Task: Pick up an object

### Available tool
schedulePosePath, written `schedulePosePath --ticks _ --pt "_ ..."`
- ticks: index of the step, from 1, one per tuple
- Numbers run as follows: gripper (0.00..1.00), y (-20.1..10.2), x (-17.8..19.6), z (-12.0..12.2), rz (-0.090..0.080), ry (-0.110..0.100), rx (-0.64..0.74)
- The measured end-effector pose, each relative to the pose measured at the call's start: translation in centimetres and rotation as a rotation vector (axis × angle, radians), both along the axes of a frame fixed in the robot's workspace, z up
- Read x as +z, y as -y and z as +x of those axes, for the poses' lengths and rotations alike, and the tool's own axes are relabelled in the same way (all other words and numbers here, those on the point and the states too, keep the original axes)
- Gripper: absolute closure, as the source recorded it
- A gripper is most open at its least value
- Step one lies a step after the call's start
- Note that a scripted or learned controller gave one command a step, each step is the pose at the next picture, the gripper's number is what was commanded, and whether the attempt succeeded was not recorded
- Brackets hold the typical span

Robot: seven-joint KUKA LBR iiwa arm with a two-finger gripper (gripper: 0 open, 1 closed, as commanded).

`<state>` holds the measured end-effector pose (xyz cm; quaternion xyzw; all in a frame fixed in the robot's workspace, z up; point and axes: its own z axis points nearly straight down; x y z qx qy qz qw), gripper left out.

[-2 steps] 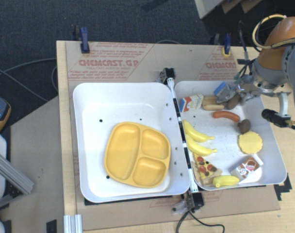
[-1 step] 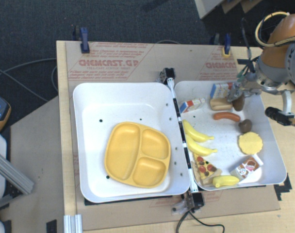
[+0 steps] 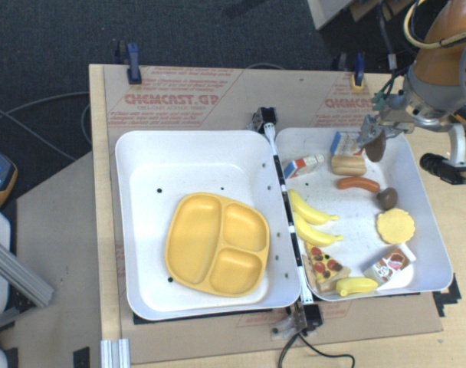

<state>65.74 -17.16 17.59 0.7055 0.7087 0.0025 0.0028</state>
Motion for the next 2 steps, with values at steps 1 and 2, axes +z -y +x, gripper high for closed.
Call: schedulePosePath --ticks 1,2 --pt "1.00 -2.4 0.5 -1.9 0.002 -0.009 -0.003" --pt "1.00 -6.4 4.1 -4.0 0.002 -0.007 -0.001"
